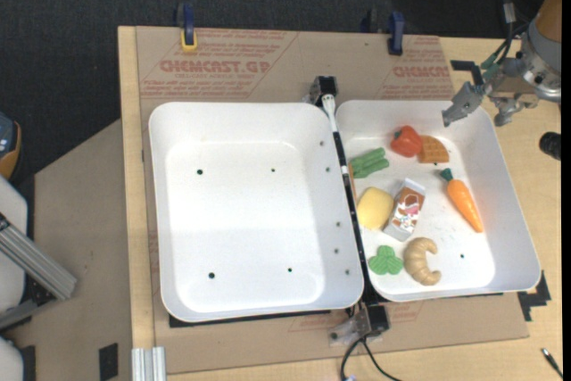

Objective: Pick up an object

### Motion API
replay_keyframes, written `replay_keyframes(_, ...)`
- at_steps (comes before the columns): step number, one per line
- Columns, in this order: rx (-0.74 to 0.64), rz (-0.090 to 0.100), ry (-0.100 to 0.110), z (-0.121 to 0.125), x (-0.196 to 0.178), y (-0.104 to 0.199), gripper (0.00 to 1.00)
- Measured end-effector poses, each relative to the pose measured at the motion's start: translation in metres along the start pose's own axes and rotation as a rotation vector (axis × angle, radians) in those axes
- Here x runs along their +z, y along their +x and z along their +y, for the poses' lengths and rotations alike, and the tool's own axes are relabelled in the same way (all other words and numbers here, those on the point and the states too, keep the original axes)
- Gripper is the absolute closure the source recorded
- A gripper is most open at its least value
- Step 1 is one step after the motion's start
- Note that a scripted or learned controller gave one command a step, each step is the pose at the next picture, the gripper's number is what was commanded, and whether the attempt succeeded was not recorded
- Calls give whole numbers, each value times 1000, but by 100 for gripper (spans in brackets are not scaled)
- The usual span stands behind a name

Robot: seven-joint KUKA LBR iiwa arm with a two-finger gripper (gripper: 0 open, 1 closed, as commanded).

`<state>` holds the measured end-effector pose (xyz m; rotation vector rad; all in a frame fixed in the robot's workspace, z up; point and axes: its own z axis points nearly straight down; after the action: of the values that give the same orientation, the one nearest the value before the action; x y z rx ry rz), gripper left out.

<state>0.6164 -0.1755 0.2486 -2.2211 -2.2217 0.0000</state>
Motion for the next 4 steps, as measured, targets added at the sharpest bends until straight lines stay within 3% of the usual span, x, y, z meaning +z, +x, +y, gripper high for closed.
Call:
replay_keyframes(1,2,2,7,-61,147,-3,0)
replay_keyframes(2,2,-6,-8,-57,127,-5,100)
replay_keyframes(3,5,4,9,-142,166,-2,100)
replay_keyframes(4,2,-1,-2,-137,154,-2,100)
